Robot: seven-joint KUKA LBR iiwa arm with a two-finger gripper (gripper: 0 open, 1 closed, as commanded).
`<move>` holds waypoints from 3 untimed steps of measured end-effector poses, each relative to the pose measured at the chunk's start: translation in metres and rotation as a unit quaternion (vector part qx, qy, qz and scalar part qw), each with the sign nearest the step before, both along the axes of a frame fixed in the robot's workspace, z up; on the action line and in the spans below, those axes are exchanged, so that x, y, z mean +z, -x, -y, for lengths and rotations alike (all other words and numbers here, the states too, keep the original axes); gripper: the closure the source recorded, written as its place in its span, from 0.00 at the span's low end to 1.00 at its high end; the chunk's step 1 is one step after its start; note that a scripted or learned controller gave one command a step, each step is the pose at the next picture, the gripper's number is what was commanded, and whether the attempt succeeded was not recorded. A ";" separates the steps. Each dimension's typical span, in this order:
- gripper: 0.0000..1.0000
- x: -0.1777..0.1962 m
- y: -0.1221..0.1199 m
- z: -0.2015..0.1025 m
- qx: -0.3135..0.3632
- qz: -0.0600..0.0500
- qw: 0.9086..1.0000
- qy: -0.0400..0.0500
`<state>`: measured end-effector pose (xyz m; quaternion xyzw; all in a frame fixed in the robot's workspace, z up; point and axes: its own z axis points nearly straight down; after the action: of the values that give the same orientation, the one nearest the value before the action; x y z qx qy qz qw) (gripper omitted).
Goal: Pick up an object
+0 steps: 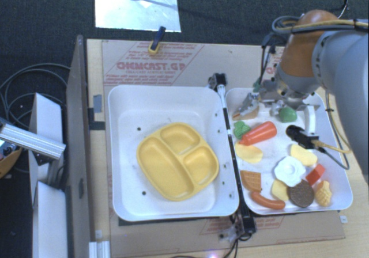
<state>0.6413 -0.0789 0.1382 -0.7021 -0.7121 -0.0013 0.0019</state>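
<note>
Pincer [252, 103] low in right bin [334, 136] | opening unclear | arm [323, 49] hides bin's far corner.

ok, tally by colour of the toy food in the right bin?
Rough count, pieces overlap:
Orange/red: 3, carrot, sausage, red piece
Yellow: 4, corn, slices
Green: 2, near the carrot and by the gripper
White: 1, fried egg
Brown: 2, cookie, waffle
Total: 12
</note>
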 end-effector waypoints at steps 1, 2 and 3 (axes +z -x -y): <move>0.00 0.063 -0.007 0.022 -0.006 0.005 1.000 0.003; 0.00 0.045 0.042 -0.031 -0.003 -0.001 1.000 0.001; 0.00 0.046 0.083 -0.042 -0.006 -0.001 1.000 0.002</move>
<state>0.5580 -0.0364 0.1839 -0.7067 -0.7075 0.0008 0.0014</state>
